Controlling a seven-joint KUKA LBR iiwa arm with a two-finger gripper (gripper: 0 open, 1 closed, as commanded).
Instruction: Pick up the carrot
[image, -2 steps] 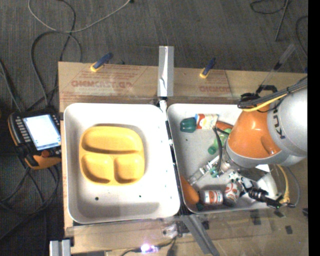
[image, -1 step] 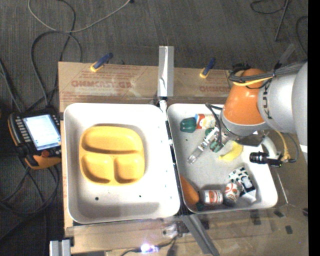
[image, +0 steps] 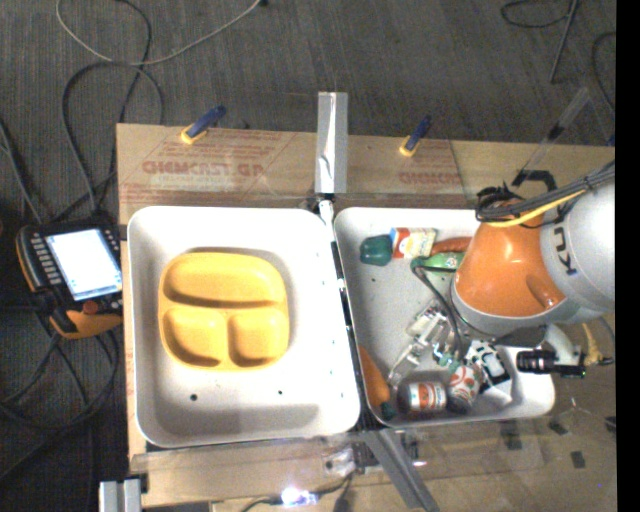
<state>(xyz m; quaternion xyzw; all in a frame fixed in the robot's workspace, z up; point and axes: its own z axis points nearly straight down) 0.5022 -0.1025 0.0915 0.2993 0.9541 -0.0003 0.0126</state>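
yellow tray (image: 226, 305) in L bin (image: 145, 330) | can (image: 424, 396) in R bin (image: 352, 250)

Arm (image: 590, 250) comes in from the right, grey link up top, orange band (image: 505, 265) bulking above the wrist. Wrist angles down and to the left. Gripper (image: 425, 340) sits low at the end of it, metal fingers pointing down-left, cable looped alongside. Finger state unclear from this angle.

The arm (image: 520, 270) hides much of the right bin (image: 350, 300)
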